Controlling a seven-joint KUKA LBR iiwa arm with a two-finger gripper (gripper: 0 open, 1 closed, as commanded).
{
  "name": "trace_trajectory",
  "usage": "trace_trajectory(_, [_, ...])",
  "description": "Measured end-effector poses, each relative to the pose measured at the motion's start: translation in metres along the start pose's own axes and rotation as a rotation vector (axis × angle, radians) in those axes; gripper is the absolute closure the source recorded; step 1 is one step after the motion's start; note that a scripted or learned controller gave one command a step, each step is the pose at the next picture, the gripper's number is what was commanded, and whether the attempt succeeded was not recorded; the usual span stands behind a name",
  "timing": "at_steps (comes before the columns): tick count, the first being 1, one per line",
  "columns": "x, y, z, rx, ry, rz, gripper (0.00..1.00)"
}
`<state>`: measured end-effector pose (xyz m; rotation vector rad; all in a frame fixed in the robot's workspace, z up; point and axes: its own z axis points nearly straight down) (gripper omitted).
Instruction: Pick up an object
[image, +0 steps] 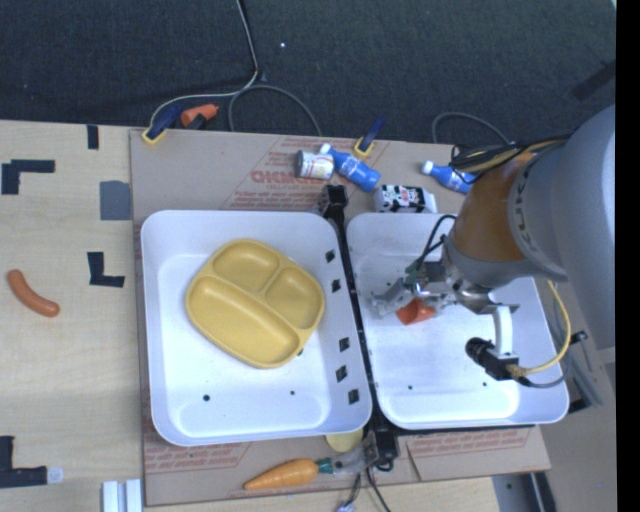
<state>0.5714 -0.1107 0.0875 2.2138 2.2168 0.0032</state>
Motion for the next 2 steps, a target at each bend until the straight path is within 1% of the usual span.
trace_trajectory(1, [-0.002,0.002,-0.010,-0.001,-0.001,0.001,1.00])
trace_trajectory(2, [0.088,0.016,-0.103,0.000,0.007,-0.009,1.00])
